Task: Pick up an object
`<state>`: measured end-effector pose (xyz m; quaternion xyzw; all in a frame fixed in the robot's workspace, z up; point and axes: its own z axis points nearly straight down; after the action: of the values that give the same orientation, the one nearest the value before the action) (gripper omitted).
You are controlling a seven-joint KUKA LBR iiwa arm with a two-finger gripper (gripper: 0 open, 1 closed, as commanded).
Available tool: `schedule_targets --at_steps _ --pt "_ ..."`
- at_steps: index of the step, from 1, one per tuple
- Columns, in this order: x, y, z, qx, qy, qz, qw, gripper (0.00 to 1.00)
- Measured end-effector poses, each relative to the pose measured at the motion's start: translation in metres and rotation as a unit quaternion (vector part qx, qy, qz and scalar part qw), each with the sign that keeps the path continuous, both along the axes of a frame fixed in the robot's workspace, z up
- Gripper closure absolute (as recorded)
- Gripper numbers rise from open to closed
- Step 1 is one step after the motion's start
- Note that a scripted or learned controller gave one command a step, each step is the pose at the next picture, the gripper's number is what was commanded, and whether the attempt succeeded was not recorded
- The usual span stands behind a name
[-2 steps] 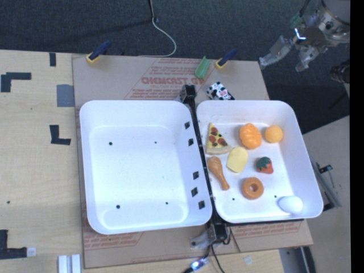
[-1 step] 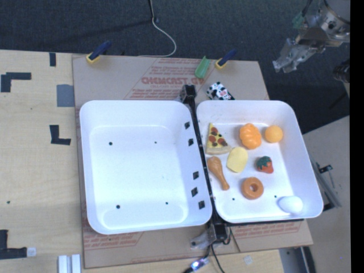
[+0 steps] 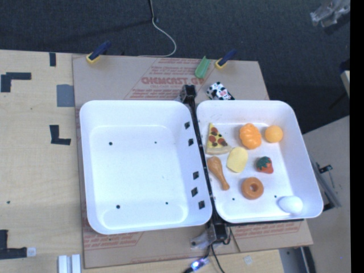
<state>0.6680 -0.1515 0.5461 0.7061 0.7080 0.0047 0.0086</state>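
The right bin (image 3: 301,152) holds several toy foods. A pizza slice (image 3: 216,138) lies at its left, with a drumstick (image 3: 218,172) below it. An orange pumpkin (image 3: 249,135) and a small orange ball (image 3: 273,133) sit toward the back. A pale yellow piece (image 3: 237,160), a red and green strawberry (image 3: 264,164), a brown donut (image 3: 252,187) and a white egg (image 3: 291,204) lie nearer the front. My gripper (image 3: 331,7) is a blurred grey shape at the top right, high above the dark floor and well away from the bins.
The left bin (image 3: 85,152) adjoins the right one, with black clips along the shared wall. A black-and-white toy (image 3: 219,91) lies on the cardboard behind the right bin. A green clip (image 3: 202,67) and blue-yellow clamps (image 3: 98,51) hold the board's far edge. A cable (image 3: 162,30) hangs behind.
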Motion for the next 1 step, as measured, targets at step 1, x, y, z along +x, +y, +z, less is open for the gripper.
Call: schedule_targets --at_steps 1 --pt "-0.0213 0.0221 -0.0109 0.0025 0.009 0.0 1.0 1.0"
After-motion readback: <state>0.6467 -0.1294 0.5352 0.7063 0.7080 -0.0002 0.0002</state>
